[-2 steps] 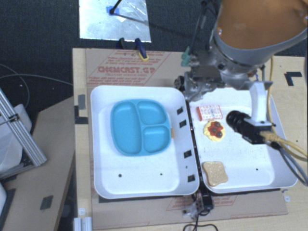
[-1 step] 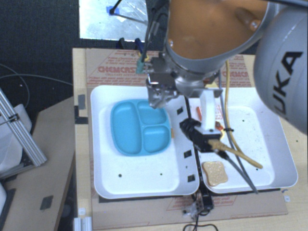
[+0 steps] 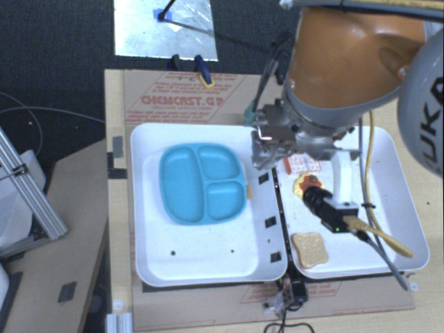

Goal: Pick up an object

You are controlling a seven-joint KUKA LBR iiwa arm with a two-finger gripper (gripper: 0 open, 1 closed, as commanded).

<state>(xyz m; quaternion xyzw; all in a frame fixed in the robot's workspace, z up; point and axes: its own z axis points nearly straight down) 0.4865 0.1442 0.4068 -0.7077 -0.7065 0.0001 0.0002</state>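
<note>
Two white bins (image 3: 201, 272) on cardboard sheet (image 3: 182, 97) | dark floor (image 3: 55, 47) | fingers (image 3: 265, 152): cannot tell

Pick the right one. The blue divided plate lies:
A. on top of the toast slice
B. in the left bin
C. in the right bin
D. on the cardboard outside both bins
B: the blue divided plate lies flat on the floor of the left bin, while the toast slice sits apart in the right bin.
</note>
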